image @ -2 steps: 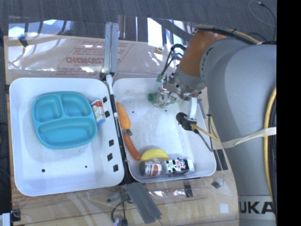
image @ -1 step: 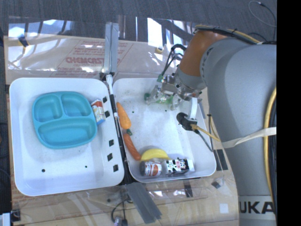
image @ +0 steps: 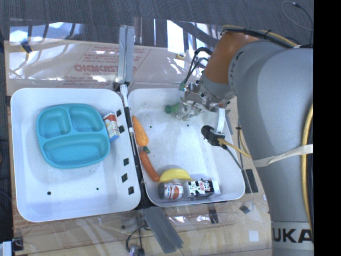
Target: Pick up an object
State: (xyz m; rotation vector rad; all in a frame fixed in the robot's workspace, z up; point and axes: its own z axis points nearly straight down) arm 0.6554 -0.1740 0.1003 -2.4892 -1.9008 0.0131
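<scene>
Carrots (image: 140, 132), banana (image: 175, 174) and cans (image: 171, 190) fill the right bin (image: 184, 143); hand (image: 187, 110) grip unclear.

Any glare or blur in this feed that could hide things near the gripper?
Camera view: bright window reflections glare on the clear sheet behind the bins; the right bin is evenly lit, carrots and can sharp; the gripper looks small and slightly soft, beside a small green object.
</scene>
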